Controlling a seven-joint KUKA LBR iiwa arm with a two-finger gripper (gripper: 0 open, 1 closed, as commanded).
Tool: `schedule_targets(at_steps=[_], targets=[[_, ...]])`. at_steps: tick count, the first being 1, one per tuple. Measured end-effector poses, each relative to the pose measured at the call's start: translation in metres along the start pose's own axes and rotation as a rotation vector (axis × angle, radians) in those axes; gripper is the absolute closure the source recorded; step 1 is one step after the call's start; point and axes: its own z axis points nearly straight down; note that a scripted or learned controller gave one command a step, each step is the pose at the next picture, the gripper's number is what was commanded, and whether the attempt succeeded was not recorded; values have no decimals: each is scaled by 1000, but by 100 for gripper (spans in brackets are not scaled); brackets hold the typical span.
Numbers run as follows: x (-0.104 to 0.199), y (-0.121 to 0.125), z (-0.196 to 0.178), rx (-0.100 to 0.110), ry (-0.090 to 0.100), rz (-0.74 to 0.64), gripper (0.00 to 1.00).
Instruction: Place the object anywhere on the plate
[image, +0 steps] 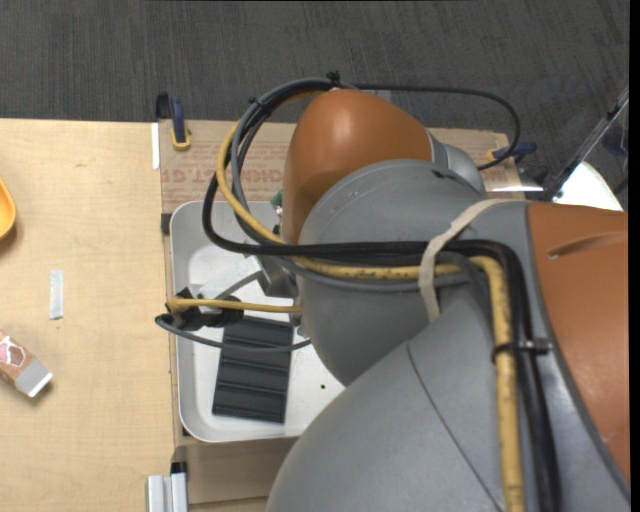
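Filling the near right, the grey arm with its orange band hangs over the shallow white bin, hiding the jaws, so I cannot tell whether they are apart or together. A dark ribbed rectangular block, probably the object, lies in the bin, long axis running near to far, left of the arm's bulk.

The arm covers most of the white bin, its black and yellow cables looping over the far end. Just below where the arm reaches in, a ribbed black block lies on the bin floor, bare white on either side (left strip narrow). Beyond the bin's left wall the wooden bench lies open, with a small packet at its edge
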Motion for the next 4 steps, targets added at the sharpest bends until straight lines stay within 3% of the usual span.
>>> schedule_targets(at_steps=[1, 2, 3, 4], targets=[[0, 0, 3, 0, -2, -339, 100], [-23, 55, 73, 2, -3, -368, 100], [0, 0, 55, 1, -2, -554, 100], [-1, 0, 145, 3, -3, -602, 100]])
